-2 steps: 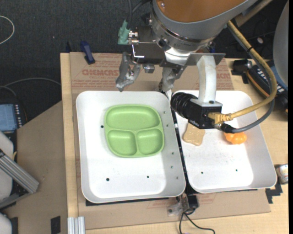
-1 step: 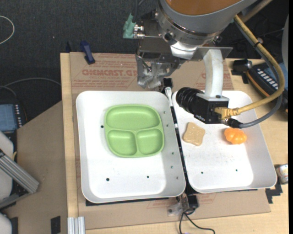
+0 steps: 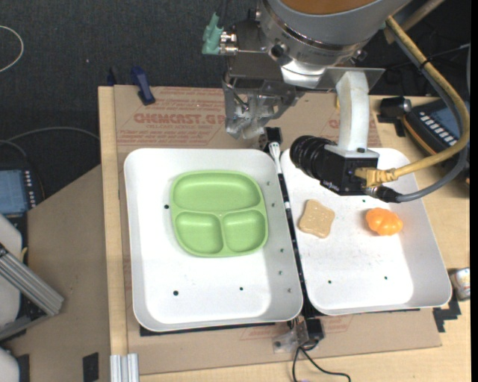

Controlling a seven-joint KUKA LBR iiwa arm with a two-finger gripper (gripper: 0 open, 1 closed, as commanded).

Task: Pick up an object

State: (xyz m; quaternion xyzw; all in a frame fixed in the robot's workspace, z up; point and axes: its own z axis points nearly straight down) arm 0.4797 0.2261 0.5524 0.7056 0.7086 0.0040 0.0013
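- Two shallow white bins sit side by side in the camera view: the left bin (image 3: 149,291) holds a green divided plate (image 3: 218,213), and the right bin (image 3: 418,283) holds the loose things worth picking.
- Those are a tan toast-shaped piece (image 3: 317,218) near the right bin's inner wall and an orange fruit-like object (image 3: 383,221) well apart from it towards the outer side; both lie free on the bin floor, touching nothing else.
- The arm (image 3: 321,22) hangs over the far edge of the bins, its grey body and orange band at the top of the view.
- A metallic tool at about the gripper (image 3: 250,112) hangs behind the left bin's far rim, above the bare bench board, not over either candidate object.
- Whether its jaws are spread or closed I cannot tell; the metal parts blur together there, and nothing is visibly held.
- A black camera-like unit (image 3: 332,166) on a white bracket juts over the right bin's far corner, with a yellow cable trailing right.
- By my judgement the pick has not begun: this is the hover-and-choose stage.
- Next calls for travelling over the right bin, centring above the toast or the fruit, then descending squarely.
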